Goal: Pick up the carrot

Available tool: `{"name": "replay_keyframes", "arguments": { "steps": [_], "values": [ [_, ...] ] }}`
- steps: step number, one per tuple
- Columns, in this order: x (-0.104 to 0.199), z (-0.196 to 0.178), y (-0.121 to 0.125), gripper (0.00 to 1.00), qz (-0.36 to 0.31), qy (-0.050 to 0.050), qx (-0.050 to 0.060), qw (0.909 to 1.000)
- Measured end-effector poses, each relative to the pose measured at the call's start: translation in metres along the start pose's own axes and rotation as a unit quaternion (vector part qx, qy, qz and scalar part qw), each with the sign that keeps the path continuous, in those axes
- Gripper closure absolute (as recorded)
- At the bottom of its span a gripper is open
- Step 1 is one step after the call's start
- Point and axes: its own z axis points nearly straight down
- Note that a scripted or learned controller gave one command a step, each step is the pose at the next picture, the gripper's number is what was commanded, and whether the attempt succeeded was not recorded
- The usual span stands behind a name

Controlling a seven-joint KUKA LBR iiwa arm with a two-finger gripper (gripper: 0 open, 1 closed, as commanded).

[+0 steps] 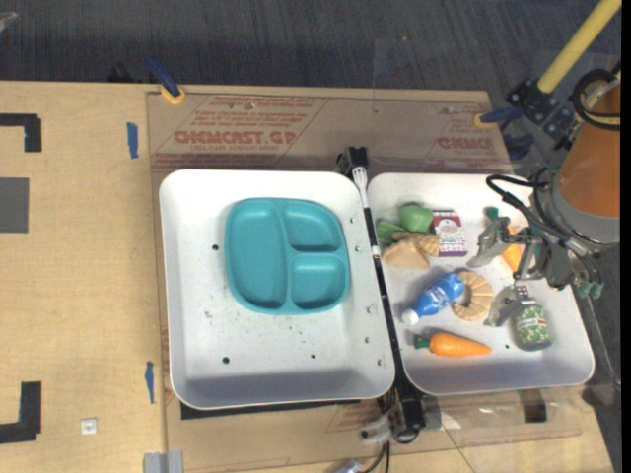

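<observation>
Camera view: carrot (457, 344) lies roughly left-right, green end left. Cardboard (237, 126) reads "CHEMCAST GP". Gripper (505, 269) spread, grasping nothing.

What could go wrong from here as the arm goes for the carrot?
1. The carrot lies close to the right bin's front wall, so the claw may bump the wall coming down.
2. The blue bottle and the round tan piece sit just behind the carrot and could be nudged or grabbed instead.
3. The claw is above other clutter, not the carrot, so it must travel first.

Carrot (456, 344) lies in right bin (572, 363); gripper (503, 274) above, open.
</observation>
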Motion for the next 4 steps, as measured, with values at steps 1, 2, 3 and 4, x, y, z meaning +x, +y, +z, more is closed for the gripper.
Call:
{"name": "replay_keyframes", "arguments": {
  "steps": [1,2,3,4],
  "values": [
    [-0.029,0.135,-0.045,0.0,-0.004,-0.002,0.0,1.0],
    [0.008,0.139,0.012,0.0,-0.125,-0.012,0.006,0.9921],
    [-0.031,0.142,-0.058,0.0,-0.139,-0.006,0.002,0.9903],
    [-0.098,0.144,-0.101,0.0,-0.155,-0.004,0.001,0.9878]
  ]
}}
